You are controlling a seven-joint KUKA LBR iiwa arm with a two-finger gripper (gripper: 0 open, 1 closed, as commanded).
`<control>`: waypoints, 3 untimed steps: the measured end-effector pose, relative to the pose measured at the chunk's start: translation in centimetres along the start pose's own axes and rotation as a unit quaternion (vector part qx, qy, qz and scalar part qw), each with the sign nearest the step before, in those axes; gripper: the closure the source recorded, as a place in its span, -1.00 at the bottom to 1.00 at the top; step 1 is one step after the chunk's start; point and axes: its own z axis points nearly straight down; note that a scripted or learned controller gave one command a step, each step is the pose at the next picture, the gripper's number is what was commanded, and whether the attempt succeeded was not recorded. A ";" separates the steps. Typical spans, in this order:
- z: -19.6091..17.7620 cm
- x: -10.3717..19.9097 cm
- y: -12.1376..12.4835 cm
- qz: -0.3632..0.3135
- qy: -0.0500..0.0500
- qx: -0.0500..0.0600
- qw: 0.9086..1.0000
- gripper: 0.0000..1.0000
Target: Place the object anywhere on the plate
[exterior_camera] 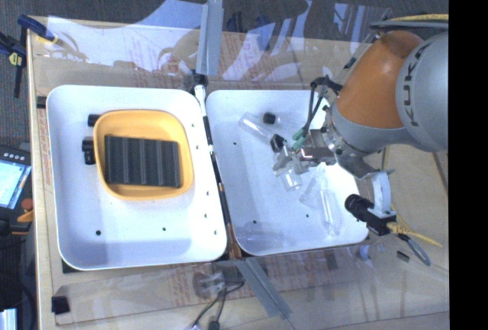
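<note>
A yellow plate [145, 124] with a dark ribbed centre lies in the left bin [69, 229]. A small black object [268, 118] rests near the back of the right bin [252, 229]. My gripper [290, 162] hangs low over the middle of the right bin, a little in front of and to the right of that black object. Another small dark piece [277, 142] sits right at the gripper's upper left edge. I cannot see anything held in the gripper.
Two small black things [88, 150] lie against the plate's left rim in the left bin. A pale clear shape [250, 125] lies left of the black object. The arm's orange band [377, 88] looms over the right bin's right side.
</note>
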 end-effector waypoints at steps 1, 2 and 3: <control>-3.2 2.1 4.6 -0.130 0.000 0.000 0.992 1.00; 0.6 4.9 8.6 -0.239 0.000 0.001 0.971 1.00; 2.5 10.4 10.7 -0.300 0.001 0.001 0.954 1.00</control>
